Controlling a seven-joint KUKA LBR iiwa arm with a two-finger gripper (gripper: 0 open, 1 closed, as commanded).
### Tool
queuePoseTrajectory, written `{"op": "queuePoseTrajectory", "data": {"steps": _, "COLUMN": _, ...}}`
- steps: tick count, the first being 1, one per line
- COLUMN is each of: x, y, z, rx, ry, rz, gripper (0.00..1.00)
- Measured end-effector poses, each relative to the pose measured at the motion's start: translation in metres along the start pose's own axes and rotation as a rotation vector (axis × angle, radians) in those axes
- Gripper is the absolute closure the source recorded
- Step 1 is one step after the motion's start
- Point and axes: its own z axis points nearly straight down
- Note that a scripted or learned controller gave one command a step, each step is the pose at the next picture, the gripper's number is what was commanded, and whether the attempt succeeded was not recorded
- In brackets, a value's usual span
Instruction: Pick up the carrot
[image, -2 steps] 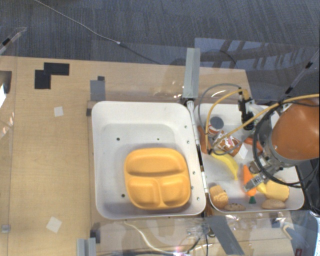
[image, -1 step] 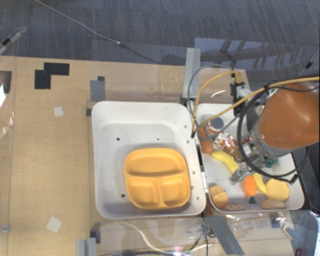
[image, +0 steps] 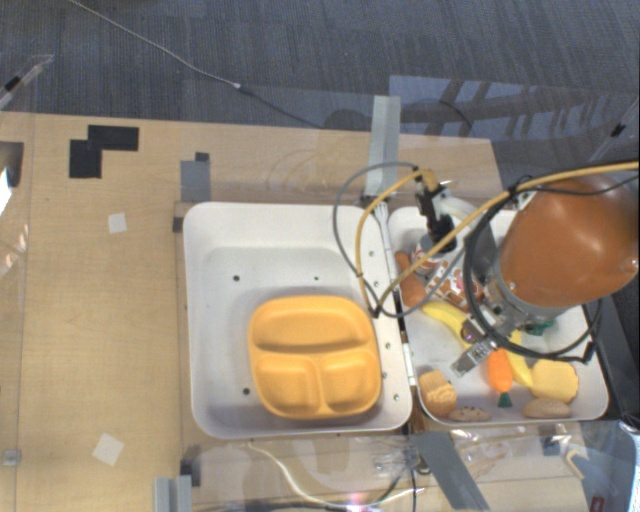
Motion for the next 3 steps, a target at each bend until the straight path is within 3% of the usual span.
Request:
{"op": "queuePoseTrajectory", "data": {"steps": 1, "x": 0.027, "y": 0.02, "z": 0.0, "rx": -0.001, "ry": 0.0, "rz": -0.408, "gripper": 1.0}}
{"op": "queuePoseTrajectory", "data": {"steps": 2, "x": 0.065, "y": 0.002, "z": -0.022, "rx": 0.0, "ry": 0.003, "rz": -0.7, "gripper": 1.0}}
{"op": "queuePoseTrajectory", "data": {"steps": 3, "x": 0.023, "y": -0.061, "z": -0.084, "rx": 0.004, "ry": 0.004, "rz": -0.74, "gripper": 1.0}}
